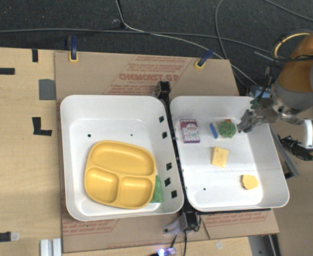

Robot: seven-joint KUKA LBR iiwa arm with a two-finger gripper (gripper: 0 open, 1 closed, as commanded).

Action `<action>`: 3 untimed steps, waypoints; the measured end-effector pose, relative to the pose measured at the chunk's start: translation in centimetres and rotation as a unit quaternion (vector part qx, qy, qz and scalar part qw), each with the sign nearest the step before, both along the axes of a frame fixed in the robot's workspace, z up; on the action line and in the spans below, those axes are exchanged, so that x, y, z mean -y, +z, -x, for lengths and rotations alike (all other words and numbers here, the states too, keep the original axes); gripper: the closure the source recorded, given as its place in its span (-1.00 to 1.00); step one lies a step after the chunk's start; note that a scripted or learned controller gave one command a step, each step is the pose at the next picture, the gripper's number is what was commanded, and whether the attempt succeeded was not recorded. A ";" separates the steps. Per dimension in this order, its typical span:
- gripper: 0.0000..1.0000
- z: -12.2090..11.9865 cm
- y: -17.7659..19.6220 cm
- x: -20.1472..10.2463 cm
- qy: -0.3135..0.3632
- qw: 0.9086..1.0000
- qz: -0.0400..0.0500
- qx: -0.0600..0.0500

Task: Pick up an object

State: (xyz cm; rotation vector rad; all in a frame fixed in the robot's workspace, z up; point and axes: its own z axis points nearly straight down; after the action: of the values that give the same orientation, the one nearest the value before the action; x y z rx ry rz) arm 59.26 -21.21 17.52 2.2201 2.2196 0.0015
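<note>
The right bin (268,196) holds a small pink box (189,130), a green fuzzy ball (227,128) with a blue stick (213,129) beside it, a pale yellow wedge (219,157) and an orange-yellow chunk (249,182). My gripper (247,122) hangs low over the bin's upper right part, just right of the green ball and close to its edge. I see nothing held in it. The arm's orange band (295,71) rises behind it at the right.
The left bin (71,121) carries a yellow divided tray (120,173) with a green item (157,190) wedged at its right side. A black divider (170,143) runs between the bins. Cables (236,15) cross the dark backdrop behind.
</note>
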 end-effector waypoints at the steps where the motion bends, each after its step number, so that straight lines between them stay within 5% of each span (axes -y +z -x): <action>1: 1.00 0.1 4.7 0.8 0.001 1.000 0.000 0.000; 2: 1.00 0.1 8.4 0.8 0.001 1.000 0.000 -0.001; 3: 1.00 -1.5 8.7 -4.6 0.002 1.000 0.000 -0.001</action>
State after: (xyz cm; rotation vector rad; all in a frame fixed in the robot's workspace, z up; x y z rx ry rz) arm 60.79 -16.61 26.24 2.2163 2.2259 -0.0005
